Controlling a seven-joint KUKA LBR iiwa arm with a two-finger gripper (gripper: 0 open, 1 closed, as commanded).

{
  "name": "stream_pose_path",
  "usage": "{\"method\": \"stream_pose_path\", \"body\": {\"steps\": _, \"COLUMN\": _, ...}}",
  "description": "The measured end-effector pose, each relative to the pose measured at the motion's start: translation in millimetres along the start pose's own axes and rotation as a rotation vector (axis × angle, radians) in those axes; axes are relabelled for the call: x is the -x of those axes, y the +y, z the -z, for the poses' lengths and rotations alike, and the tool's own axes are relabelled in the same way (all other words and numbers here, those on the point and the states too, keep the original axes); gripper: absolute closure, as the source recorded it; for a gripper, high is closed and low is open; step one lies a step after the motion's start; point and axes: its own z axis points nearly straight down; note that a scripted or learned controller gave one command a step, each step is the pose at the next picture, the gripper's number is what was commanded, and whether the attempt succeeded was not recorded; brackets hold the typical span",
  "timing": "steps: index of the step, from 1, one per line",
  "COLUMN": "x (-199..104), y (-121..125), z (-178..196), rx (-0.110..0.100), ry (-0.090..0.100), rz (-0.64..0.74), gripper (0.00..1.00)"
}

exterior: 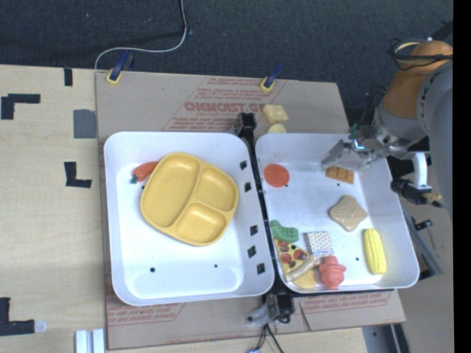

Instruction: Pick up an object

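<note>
1. Here, the pincer (343, 157) is seen low in the right bin (309, 147), just above a small orange waffle (339, 173); whether it is open cannot be told.
2. The waffle is judged light, stiff and flat, best taken across its short edges.

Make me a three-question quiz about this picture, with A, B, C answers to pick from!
1. Where is the yellow divided plate?
A. left bin
B. right bin
C. on the cardboard

2. What colour is the corn cob?
A. red
B. yellow
C. blue

3. How does the gripper stand?
A. over the left bin
B. near the waffle piece at the far edge of the right bin
C. down on the corn cob

Answers: 1 A, the plate lies in the left bin. 2 B, it is plainly yellow. 3 B, the gripper sits just above the brown waffle piece.
</note>
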Motion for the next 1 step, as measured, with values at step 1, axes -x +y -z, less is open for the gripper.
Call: {"method": "stream_pose_path", "body": {"steps": 1, "x": -37.0, "y": 8.0, "z": -25.9, "rx": 0.002, "ry": -0.006, "rz": 0.003, "gripper": 0.00}}
